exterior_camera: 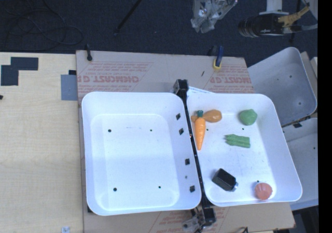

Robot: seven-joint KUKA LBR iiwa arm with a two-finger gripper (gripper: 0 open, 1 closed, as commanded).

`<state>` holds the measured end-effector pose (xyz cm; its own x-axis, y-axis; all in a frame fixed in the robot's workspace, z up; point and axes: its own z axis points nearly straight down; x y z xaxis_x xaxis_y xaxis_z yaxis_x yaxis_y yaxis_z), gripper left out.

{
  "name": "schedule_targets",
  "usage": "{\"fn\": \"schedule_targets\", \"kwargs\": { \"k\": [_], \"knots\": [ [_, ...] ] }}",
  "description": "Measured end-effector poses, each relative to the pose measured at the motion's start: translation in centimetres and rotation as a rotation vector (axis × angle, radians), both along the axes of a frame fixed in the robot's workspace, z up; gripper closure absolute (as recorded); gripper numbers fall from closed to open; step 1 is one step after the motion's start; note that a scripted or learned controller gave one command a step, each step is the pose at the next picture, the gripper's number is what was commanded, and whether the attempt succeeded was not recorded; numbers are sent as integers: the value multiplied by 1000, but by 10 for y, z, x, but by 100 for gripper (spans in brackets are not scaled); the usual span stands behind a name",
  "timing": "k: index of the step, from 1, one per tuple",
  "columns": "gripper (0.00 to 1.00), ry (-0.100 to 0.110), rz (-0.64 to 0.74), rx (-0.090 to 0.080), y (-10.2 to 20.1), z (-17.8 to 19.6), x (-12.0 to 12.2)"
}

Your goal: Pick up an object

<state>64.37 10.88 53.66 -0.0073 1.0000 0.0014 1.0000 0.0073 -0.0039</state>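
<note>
- the gripper is seen raised high above the bench, past the far edge of both bins; whether it is released or clenched cannot be told, and nothing is seen held in it.
- below it, nearest of the objects, an orange carrot and a yellow-orange piece are found touching at the right bin's far-left part.
- a round green object is placed to the right of these, near the far wall.
- a flat green object is laid further from the gripper, at mid-bin.
- furthest away, a black block and a reddish ball are set apart along the bin's near side.
- the left bin is located down and to the gripper's left.
</note>
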Motion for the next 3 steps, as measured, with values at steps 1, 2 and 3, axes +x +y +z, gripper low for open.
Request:
{"fn": "schedule_targets", "kwargs": {
  "k": [1, 2, 3],
  "knots": [
    [100, 0, -1, 0, 68, 0, -2],
    [100, 3, 1, -1, 139, -6, -40],
    [100, -1, -13, -5, 70, 0, 2]
  ]
}}
